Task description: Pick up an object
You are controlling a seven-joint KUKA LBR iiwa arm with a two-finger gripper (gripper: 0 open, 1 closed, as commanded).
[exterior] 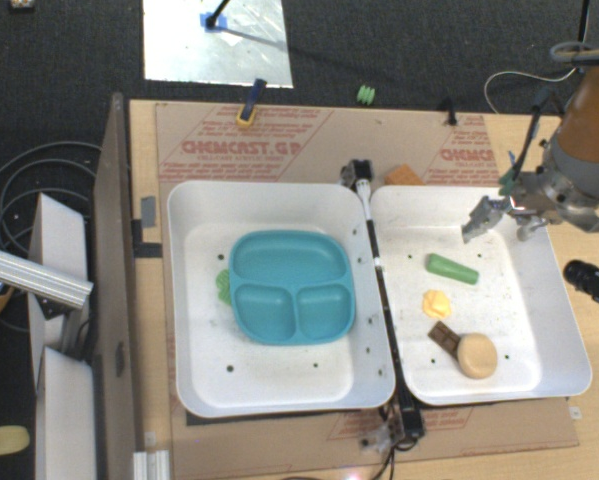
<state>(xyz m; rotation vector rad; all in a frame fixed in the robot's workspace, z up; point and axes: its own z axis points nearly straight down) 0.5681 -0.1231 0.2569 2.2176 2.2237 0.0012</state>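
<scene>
Nearest in the right bin [569, 368] lies a tan round piece [478, 355] touching a brown bar [441, 335]. Just beyond sits a yellow item [436, 303], then a green cylinder [451, 269]. The left bin [194, 368] holds 1 blue divided tray [291, 286] over a green scrap [222, 286]. The gripper [494, 213] hangs above the right bin's far side, holding nothing; whether its fingers are parted cannot be told.

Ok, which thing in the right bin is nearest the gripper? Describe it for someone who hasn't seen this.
Find the right bin, the one without the blue divided plate. In its middle lies a green stick-shaped object, just below and left of the gripper. It is the only green, elongated piece there; the yellow lump and tan round piece sit lower.
</scene>
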